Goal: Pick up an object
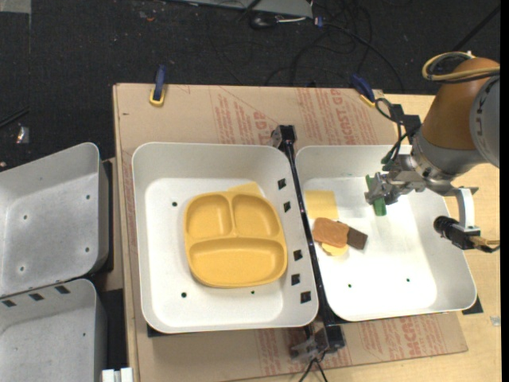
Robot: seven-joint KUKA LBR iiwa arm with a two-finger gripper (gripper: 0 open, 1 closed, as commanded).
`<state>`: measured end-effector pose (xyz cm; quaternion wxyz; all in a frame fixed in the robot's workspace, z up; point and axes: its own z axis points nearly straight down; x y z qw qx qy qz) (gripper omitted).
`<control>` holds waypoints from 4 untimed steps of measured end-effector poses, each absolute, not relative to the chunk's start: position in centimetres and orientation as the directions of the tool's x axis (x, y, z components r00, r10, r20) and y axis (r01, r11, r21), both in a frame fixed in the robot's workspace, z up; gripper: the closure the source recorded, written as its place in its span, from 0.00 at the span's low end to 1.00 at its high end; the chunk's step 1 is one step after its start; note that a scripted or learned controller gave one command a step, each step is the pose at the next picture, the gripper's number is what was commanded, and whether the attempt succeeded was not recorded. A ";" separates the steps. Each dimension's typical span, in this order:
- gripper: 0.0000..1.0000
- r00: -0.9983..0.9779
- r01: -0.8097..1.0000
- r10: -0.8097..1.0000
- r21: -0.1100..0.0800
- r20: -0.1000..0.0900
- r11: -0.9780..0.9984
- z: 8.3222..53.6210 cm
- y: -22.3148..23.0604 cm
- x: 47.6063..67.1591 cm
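Over the right bin (413, 293) hangs the gripper (380, 197); I cannot tell how its jaws stand. Left of the jaws and lower lie a brown block (332, 231) and a yellow sponge (320, 205), apart from them.

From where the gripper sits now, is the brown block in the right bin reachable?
Probably yes. The gripper is over the right bin, with bare bin floor between it and the brown block, which lies uncovered on a yellow piece.
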<state>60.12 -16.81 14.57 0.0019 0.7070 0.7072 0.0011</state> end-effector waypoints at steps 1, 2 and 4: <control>1.00 -0.002 1.000 1.000 0.007 -0.002 0.002 21.0 -17.0 60.5; 1.00 -0.003 1.000 1.000 0.007 -0.003 0.003 25.5 -17.4 61.0; 1.00 -0.006 1.000 1.000 -0.002 0.001 0.006 24.2 -7.0 58.0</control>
